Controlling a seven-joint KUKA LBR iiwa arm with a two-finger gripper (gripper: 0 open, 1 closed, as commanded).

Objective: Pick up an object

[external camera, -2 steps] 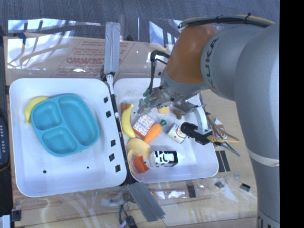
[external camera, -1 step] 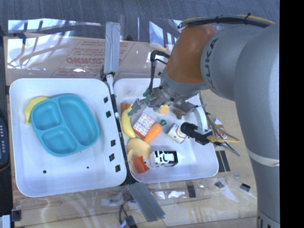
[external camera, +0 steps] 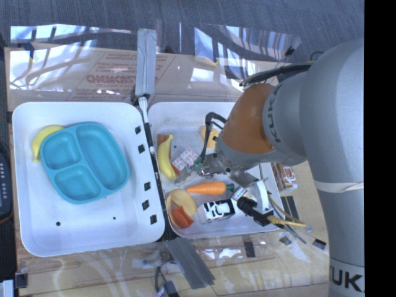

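While the jaws' state is unclear, the right bin [external camera: 185, 113] holds banana [external camera: 164, 156] and carrot [external camera: 207, 189] — left bin [external camera: 37, 228], a blue tray [external camera: 84, 161].

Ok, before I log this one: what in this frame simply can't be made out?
- End effector: in the camera view the arm's orange band and wrist cover it, so its state is unreadable.
- Right bin: the arm hides its right part and whatever lies there.
- Yellow item in the left bin: tucked under the blue divided plate, partly hidden.
- Small wrapper beside the banana: print too small to read.
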